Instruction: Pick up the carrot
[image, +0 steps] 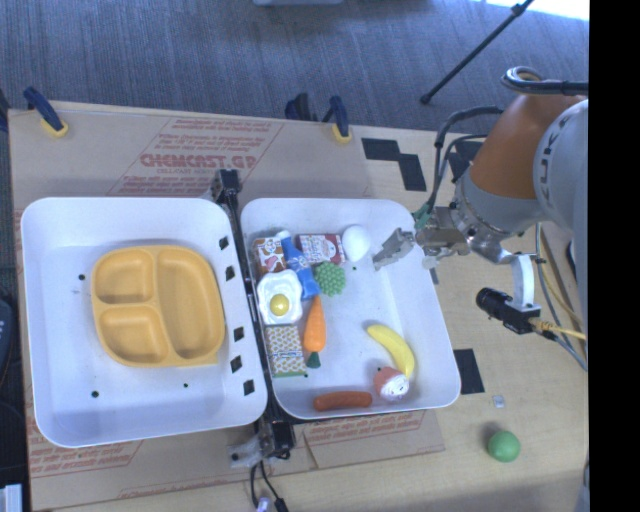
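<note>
Sausage (342, 401) below untouched carrot (314, 326)

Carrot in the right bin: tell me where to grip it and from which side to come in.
Grip the carrot across its thicker upper-middle part, coming straight down from above. It lies flat, nearly lengthwise up the view, narrowing toward its green end at the bottom. Set the fingers left and right of it: the fried egg and waffle crowd its left, while bare bin floor lies to its right. The gripper is near the bin's upper right rim.
</note>
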